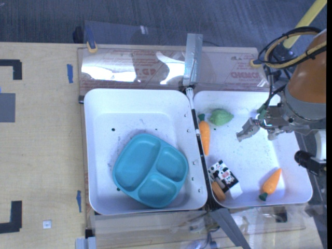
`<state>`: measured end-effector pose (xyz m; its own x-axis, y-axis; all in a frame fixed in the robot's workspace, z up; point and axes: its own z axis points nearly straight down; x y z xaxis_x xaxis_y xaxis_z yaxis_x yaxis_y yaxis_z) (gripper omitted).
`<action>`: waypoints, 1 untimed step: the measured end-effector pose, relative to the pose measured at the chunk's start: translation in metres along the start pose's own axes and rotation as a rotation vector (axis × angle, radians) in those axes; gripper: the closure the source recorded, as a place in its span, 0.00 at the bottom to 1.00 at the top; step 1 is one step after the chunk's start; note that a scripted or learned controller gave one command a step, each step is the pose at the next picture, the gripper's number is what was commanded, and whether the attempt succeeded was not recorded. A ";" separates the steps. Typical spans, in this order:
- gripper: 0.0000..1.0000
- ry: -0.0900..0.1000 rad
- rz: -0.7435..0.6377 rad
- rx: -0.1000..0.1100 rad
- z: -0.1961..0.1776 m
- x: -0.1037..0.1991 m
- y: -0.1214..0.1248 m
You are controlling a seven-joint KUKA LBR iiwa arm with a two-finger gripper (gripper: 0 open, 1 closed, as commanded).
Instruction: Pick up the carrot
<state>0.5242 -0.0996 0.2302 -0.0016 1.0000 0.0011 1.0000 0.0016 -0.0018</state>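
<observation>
Three orange carrots lie in the right bin (249,100). One carrot (205,135) rests along the left wall, a second carrot (271,182) with a green stem end lies near the front right corner, and a third (218,191) pokes out from under a black-and-white cow toy (223,174). My gripper (259,133) hovers over the middle of the right bin, between the left carrot and the front-right one. It is open, with nothing between its fingers (247,132).
A green leafy vegetable (221,117) lies at the back of the right bin, left of the gripper. The left bin (104,105) holds a blue divided plate (150,169). The arm (306,87) and its cables cover the right bin's far right side.
</observation>
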 end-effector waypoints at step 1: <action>0.00 -0.001 -0.211 0.005 0.109 -0.072 -0.047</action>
<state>0.4768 -0.1718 0.1210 -0.2105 0.9776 0.0013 0.9776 0.2105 -0.0061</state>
